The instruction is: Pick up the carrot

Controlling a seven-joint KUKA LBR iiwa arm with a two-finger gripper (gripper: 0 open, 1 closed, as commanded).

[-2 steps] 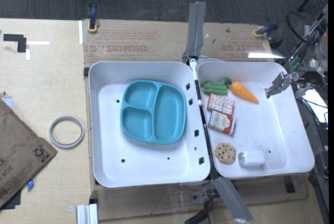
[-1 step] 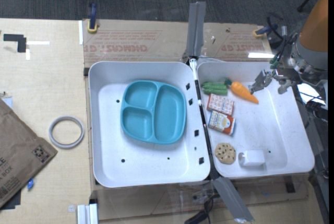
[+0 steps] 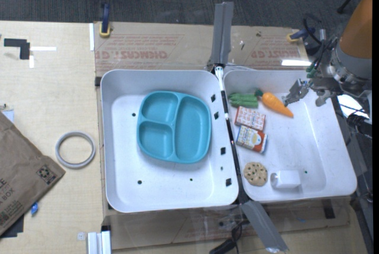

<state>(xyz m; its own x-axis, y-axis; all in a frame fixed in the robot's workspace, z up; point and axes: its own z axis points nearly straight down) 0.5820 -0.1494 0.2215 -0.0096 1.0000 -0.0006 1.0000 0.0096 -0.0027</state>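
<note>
The orange carrot (image 3: 277,103) lies in the right bin (image 3: 320,146) near its far wall, its green top pointing left. My gripper (image 3: 308,96) hangs just right of the carrot's tip, close above the bin floor. Its fingers (image 3: 294,95) stand open with nothing between them. The left finger is close to the carrot's thin end, and I cannot tell whether it touches.
A green vegetable (image 3: 243,99) lies left of the carrot. Two small cartons (image 3: 250,118) (image 3: 251,138), a cookie (image 3: 255,173) and a white block (image 3: 286,179) share the right bin. A blue divided plate (image 3: 175,127) sits in the left bin (image 3: 118,176). A tape ring (image 3: 75,148) rests on the bench.
</note>
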